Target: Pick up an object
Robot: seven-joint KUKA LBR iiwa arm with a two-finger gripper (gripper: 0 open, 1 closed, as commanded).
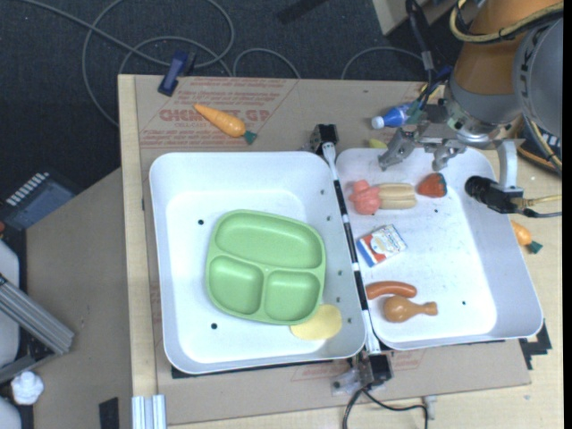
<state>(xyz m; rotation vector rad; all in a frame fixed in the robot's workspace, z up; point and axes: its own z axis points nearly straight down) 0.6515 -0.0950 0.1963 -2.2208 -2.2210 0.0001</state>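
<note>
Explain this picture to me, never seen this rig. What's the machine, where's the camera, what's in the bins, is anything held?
One fixed camera looks down at a slant on a bench with two shallow white bins. The machine is a grey robot arm with an orange band, reaching in from the right; its two-finger gripper hangs over the far end of the right bin with fingers spread and nothing between them.

The left bin holds a green divided tray and a pale yellow piece at the tray's near corner.

The right bin holds toy food: a pink item touching a hot dog bun, a red strawberry-like piece, a small carton, a sausage and a drumstick.

A toy carrot lies on the cardboard behind the left bin.
</note>
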